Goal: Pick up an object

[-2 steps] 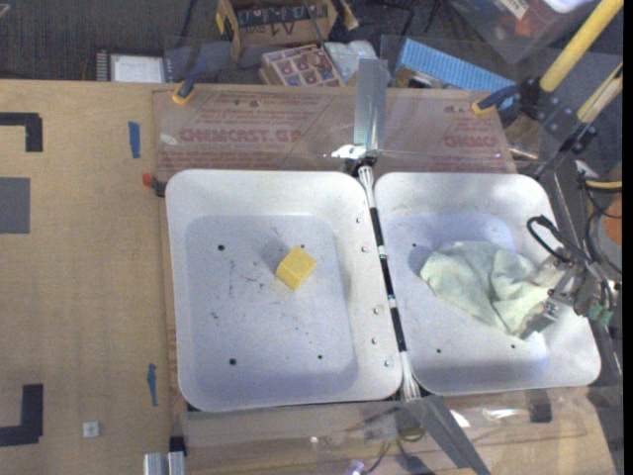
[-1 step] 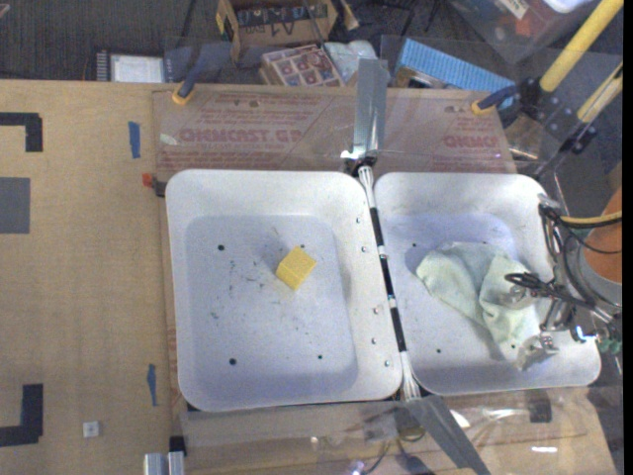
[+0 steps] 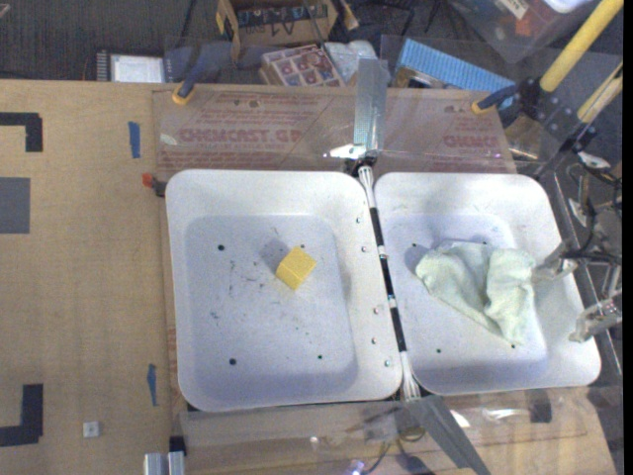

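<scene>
block: yellow, near middle of left bin, lying tilted | cloth: pale green, crumpled in right bin | claw: state cannot be told | bench: tan board, blue tape marks | behind: clutter, cables, yellow pole

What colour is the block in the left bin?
Yellow; the block shows best in the camera view.

Brown bench top, dark carpet floor, clutter behind w/ yellow pole
</scene>
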Robot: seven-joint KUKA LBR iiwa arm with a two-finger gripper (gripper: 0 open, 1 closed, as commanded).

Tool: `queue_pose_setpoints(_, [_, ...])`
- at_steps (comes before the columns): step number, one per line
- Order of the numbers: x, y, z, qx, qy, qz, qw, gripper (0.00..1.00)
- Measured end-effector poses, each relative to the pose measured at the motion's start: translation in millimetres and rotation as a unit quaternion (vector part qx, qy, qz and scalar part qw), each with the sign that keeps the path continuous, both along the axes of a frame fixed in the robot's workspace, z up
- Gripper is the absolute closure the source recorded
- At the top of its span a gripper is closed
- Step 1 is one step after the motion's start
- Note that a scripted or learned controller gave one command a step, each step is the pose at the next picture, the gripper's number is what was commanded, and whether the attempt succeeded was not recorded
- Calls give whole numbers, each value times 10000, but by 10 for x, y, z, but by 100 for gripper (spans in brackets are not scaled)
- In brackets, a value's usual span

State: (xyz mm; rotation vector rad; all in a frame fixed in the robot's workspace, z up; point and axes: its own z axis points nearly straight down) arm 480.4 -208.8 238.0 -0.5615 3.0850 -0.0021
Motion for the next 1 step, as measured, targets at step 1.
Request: queue_pose_setpoints(1, [147, 450, -290, -1, 18, 2376, 9714, 0])
